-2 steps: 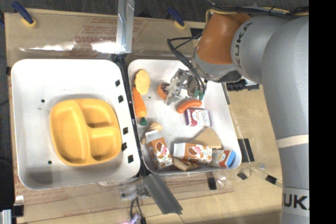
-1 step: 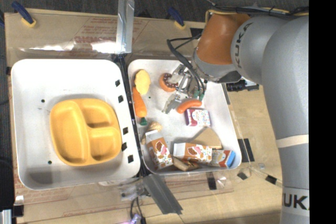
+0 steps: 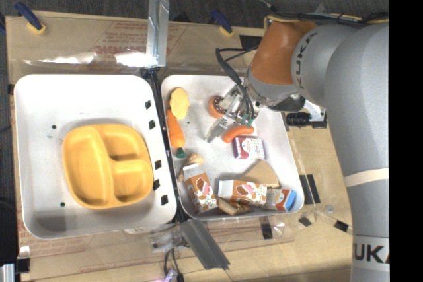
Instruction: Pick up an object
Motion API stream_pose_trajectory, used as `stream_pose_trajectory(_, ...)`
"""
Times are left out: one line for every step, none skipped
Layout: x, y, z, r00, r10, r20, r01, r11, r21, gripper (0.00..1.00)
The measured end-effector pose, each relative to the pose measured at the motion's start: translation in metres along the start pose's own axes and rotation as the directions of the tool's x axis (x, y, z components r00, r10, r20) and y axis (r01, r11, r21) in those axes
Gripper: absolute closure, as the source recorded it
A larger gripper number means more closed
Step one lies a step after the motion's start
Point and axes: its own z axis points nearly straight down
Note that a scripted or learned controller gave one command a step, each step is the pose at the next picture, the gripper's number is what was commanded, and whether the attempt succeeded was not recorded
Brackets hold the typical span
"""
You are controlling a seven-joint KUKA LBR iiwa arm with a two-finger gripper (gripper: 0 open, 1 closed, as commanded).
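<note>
Reaching stage: gripper (image 3: 228,119) poised just above sausage (image 3: 237,134), finger spread impossible to tell; needs descent and closing

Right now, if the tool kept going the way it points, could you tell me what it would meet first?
The tool points down-left in the right bin. Bare bin floor comes first, I think, then the carrot; height is hard to judge from above.
</note>
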Motion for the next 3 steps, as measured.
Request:
stream_pose_trajectory(0.03, -0.012, 0.0, 1.0, -0.012, 0.008, 0.012, 1.0, -0.003, 0.0)
stream_pose_trajectory(0.068, -0.013, 0.001, 0.936, 0.352, 0.004, -0.352, 0.936, -0.003, 0.0)
stream_pose_trajectory(0.095, -0.032, -0.004, 0.842, 0.54, 0.006, -0.54, 0.842, -0.01, 0.0)
